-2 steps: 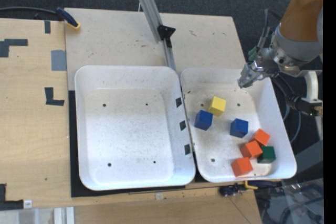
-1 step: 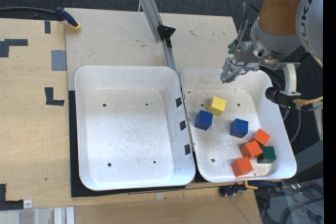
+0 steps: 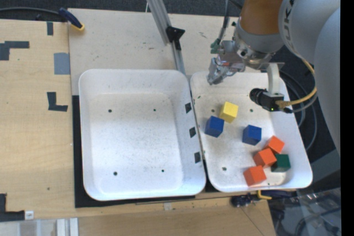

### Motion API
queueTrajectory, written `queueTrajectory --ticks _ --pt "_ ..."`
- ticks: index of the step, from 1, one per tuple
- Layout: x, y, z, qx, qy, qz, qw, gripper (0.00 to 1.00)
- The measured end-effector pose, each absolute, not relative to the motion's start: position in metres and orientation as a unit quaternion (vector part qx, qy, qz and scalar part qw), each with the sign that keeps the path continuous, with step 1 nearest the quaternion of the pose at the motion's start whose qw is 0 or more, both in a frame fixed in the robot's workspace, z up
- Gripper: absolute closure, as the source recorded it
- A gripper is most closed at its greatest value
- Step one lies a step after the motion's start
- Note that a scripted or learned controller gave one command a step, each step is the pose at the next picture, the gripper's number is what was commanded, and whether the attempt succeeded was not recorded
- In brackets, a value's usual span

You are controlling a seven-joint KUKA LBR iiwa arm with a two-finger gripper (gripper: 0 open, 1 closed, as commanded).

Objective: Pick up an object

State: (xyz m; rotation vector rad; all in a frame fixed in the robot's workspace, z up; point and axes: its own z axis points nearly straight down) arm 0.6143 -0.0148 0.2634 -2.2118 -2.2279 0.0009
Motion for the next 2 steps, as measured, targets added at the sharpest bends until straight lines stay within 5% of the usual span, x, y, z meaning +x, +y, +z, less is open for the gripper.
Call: queueTrajectory --ticks 2 --pt "0.634 0.085 0.229 -0.705 -0.709 0.0009 0.001 1.0"
